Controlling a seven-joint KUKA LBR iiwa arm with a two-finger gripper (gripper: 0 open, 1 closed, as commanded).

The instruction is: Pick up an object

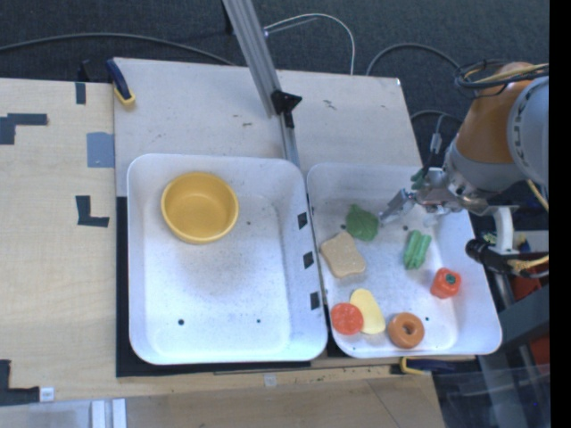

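Over right bin [473, 333], arm [500, 132] slanting down-left, fingers [393, 209] spread, beside green piece [361, 223]

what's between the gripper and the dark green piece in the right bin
Nothing visible. The gripper sits just right of the dark green piece, with bare bin floor between them.

bowl [199, 206] in left bin [147, 328] | toy foods [343, 255] in right bin [473, 333]
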